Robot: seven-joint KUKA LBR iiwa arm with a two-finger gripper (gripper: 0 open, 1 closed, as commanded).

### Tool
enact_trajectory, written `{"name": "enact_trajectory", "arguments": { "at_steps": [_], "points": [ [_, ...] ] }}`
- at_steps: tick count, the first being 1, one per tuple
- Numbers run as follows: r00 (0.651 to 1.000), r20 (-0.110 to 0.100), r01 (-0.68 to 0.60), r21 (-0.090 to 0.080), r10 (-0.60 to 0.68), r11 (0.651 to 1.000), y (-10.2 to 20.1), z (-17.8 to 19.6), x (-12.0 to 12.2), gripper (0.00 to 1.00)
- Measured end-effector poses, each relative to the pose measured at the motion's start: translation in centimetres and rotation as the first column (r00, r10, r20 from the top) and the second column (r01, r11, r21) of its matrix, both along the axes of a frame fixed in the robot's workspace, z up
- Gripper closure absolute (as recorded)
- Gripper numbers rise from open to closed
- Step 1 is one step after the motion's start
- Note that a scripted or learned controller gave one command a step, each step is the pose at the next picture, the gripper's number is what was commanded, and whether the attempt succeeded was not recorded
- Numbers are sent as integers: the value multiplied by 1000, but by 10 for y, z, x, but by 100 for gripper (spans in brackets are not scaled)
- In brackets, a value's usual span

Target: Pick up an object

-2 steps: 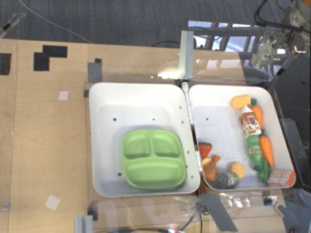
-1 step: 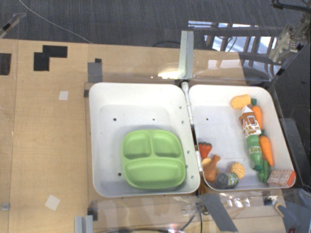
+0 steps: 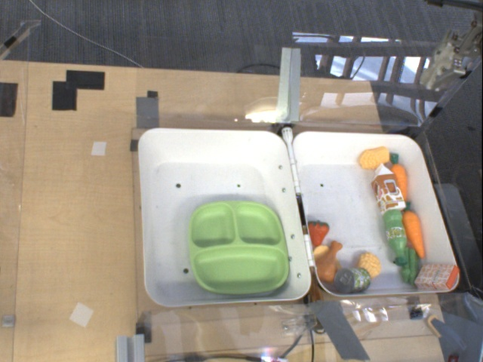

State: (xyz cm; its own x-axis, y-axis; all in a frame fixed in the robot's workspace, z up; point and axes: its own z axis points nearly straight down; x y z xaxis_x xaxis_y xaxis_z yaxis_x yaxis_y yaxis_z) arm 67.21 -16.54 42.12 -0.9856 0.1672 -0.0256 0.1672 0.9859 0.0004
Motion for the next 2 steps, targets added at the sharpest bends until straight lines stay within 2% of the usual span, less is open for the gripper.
{"name": "enact_trajectory", "arguments": {
  "at_steps": [1,2],
  "points": [
    [996,-17,-90,1,90,996,-41,-41,-16,100],
    [996,-3,-95,-3,95,996,-39,-25,-13,100]
  ]
}}
